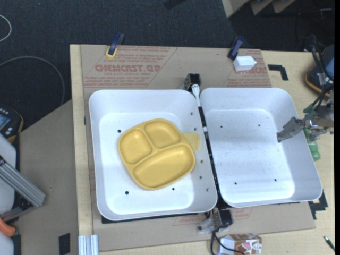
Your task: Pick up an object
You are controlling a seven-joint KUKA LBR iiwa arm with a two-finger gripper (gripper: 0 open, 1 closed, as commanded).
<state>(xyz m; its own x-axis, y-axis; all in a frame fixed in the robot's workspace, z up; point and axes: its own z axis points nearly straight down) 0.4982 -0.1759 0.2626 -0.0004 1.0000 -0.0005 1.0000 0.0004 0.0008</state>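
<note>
We look down at a slant on a counter [159, 62] covered by a sheet of brown cardboard with red printed lettering. Two shallow white bins sit on it side by side, their inner rims touching along the middle.

The left bin [101, 142] holds a yellow plate [155, 153] with three sections: two smaller ones toward the far side and one larger one toward the near side. The plate lies flat, turned at a slight angle, roughly in the middle of the bin floor. A small, pale yellow piece [192, 140] peeks out from under the plate's right edge, near the bin's inner wall; we cannot tell what it is.

The right bin [249, 142] has a bare white floor with a few small dark dots.

The tool [289, 129] reaches in from the right, over the right bin's right rim, about halfway along that side. We see one grey finger pointing left into the bin, with nothing in it. We cannot tell whether the fingers are apart or together. It is well apart from the plate, which is in the other bin.

At the far edge of the counter, a blue and yellow clamp [113, 45] sits above the left bin, and a small white block [244, 63] lies above the right bin.
</note>
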